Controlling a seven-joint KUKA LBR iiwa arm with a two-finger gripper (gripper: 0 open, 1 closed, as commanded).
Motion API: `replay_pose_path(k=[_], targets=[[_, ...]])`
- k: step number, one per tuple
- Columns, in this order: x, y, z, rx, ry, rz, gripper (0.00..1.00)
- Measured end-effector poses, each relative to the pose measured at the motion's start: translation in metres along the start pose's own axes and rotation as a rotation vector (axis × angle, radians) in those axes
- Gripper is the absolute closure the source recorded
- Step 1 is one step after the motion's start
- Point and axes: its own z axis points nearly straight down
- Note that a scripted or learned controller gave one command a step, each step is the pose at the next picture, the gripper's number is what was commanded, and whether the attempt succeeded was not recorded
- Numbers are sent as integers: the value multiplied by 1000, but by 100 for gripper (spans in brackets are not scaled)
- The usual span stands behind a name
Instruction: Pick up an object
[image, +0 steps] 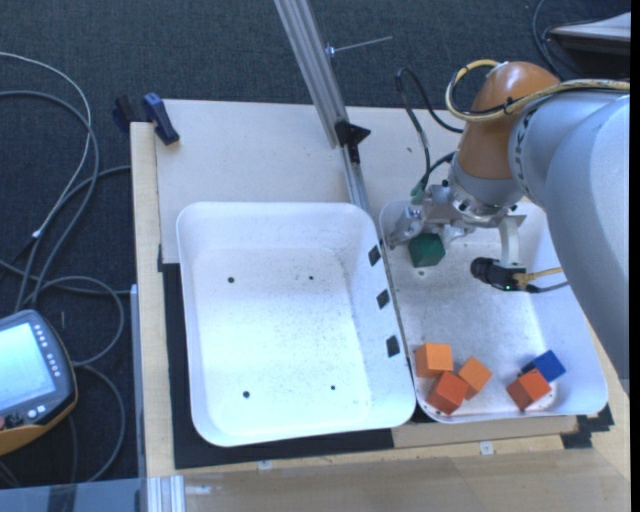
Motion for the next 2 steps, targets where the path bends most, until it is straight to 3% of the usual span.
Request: replay_pose_path(k=[1,2], targets=[[-2,0,-13,-3,-1,1,100],[-2,0,-13,-2,-1,1,0]])
